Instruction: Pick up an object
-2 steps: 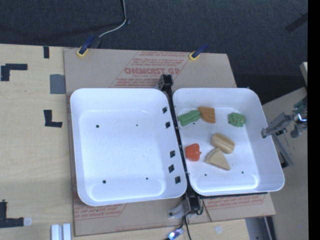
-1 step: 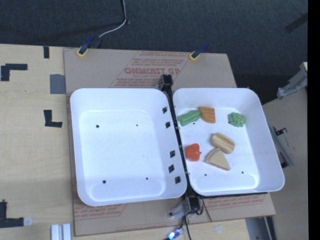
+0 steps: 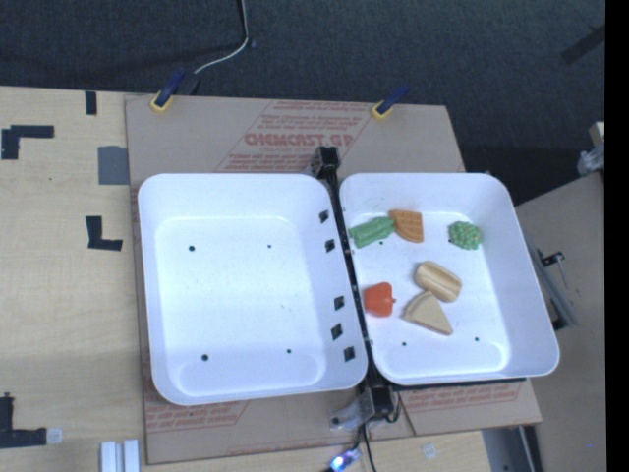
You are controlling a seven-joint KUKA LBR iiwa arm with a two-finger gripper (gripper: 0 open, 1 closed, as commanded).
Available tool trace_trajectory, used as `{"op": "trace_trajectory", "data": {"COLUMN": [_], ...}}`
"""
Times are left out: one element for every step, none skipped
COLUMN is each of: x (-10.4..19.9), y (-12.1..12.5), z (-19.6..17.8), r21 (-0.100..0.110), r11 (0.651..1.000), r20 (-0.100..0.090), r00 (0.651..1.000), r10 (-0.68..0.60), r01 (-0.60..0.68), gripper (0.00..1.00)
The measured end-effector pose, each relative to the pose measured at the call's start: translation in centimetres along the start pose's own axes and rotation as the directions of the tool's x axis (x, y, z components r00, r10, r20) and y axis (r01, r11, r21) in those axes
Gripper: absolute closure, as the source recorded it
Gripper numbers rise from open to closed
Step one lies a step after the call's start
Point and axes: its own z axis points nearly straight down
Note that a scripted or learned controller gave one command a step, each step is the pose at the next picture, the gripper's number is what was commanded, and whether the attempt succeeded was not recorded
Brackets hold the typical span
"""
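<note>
Sitting side by side on a cardboard sheet (image 3: 285,141), the left bin (image 3: 236,293) and right bin (image 3: 496,357) touch along their inner edges. All six objects lie in the right bin: a tan wedge (image 3: 429,315) nearest, a tan roll (image 3: 438,280) just beyond, and a red piece (image 3: 378,299) left of them. Farther back are a green pod (image 3: 372,231) touching an orange piece (image 3: 407,225), and a green clump (image 3: 465,235) to the right.

Even, moderately bright overhead light is cast on the two shallow white plastic bins (image 3: 246,190), whose floors are washed nearly featureless by mild glare, while only faint soft shadows are thrown, the dark surround is left dim, and slight overall softness is seen.
</note>
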Motion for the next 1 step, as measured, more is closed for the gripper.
{"op": "trace_trajectory", "data": {"x": [-4.05], "y": [-0.28], "z": [19.8], "r21": [0.022], "r11": [1.0], "r20": [-0.006], "r00": [1.0], "r10": [0.005], "r01": [-0.005], "gripper": [0.0]}}
